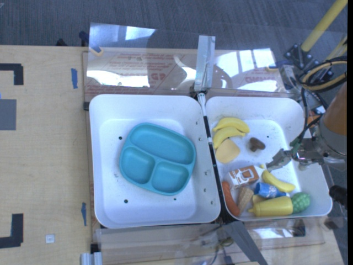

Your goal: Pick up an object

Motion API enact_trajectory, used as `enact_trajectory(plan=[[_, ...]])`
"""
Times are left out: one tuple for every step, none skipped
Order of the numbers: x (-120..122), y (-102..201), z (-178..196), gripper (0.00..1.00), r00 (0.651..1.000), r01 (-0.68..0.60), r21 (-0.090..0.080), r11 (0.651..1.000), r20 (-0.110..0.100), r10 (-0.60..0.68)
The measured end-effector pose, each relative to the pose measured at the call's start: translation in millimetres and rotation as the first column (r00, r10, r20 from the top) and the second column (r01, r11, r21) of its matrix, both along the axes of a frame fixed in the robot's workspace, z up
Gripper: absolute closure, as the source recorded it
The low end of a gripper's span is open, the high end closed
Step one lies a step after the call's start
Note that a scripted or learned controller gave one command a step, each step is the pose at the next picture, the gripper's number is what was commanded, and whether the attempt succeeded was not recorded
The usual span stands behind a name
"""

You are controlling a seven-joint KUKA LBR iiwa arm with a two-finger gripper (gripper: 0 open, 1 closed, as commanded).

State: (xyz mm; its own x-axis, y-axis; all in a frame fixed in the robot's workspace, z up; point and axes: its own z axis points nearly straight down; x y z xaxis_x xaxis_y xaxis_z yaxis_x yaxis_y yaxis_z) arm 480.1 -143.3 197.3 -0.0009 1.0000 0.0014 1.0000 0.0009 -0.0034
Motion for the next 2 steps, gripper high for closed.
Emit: enact_trajectory(plan=[[28.0,26.6,-84.9,0.00,0.999,0.016,-0.006,1.000,0.039,-0.015],[19.5,37.9,-89.2,0.00,0.991,0.113,-0.014,0.994,0.067,-0.112]])
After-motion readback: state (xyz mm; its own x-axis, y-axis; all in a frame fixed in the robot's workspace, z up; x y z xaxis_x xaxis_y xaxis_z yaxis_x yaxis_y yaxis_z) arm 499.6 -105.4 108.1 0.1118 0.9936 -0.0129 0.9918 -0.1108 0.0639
